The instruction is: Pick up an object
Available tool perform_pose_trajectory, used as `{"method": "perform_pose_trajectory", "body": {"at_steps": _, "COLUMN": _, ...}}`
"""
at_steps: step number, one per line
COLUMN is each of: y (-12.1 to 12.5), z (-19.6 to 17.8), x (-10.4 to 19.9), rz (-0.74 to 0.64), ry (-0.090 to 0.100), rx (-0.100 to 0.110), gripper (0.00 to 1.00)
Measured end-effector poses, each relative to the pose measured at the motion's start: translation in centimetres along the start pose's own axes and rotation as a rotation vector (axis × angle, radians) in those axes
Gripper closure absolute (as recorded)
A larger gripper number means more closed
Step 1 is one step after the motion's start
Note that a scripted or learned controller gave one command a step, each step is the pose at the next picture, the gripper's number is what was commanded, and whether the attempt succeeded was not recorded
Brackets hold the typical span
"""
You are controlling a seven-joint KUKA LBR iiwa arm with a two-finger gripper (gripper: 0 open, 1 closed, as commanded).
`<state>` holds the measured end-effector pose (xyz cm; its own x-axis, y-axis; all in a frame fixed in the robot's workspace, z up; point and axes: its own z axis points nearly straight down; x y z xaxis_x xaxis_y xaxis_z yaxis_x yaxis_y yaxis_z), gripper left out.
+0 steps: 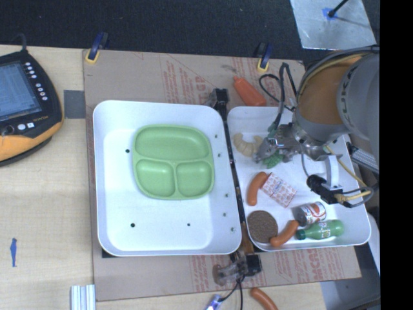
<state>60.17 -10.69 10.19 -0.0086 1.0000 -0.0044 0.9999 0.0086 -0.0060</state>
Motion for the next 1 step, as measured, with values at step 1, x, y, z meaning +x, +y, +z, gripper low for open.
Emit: {"method": "perform_pose_trajectory", "body": {"at_steps": 1, "y": 0.39, "z": -9.1, "x": 8.64, "rz": 0.002, "ry": 0.004, "rx": -0.003, "gripper": 1.0}}
